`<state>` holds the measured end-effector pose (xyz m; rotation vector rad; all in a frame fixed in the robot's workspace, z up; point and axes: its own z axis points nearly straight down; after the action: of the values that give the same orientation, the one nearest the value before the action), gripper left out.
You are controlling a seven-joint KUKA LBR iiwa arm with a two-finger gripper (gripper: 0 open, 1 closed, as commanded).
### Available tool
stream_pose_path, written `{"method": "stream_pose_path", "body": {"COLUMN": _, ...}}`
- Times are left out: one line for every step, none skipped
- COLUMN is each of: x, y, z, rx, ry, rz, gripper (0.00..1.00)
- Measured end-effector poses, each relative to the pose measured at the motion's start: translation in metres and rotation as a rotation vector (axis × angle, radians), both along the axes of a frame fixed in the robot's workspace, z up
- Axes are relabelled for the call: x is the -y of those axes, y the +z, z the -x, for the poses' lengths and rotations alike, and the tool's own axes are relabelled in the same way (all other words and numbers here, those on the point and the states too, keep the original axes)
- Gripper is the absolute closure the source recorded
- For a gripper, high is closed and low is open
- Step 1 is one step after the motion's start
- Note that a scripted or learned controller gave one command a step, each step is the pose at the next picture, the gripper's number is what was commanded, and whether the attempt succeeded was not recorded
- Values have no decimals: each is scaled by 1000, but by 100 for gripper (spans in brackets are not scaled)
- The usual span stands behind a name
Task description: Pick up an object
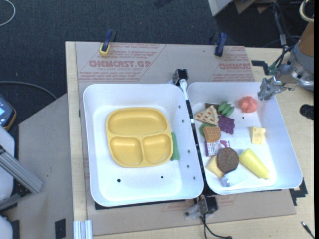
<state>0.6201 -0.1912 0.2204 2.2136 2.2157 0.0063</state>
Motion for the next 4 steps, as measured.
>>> {"method": "stream_pose_path", "body": {"x": 0, "y": 5, "z": -1, "rx": -5, "ry": 0, "rz": -2, "gripper": 100}}
{"method": "stream_pose_path", "body": {"x": -58, "y": -4, "z": -9, "rx": -11, "ry": 5, "rz": -7, "gripper": 100}}
{"method": "stream_pose_path", "body": {"x": -116, "y": 9, "z": -15, "rx": -6, "ry": 6, "rz": -6, "gripper": 100}}
{"method": "stream_pose_path", "body": {"x": -179, "y": 13, "z": -21, "rx": -6, "ry": 6, "rz": -7, "gripper": 100}}
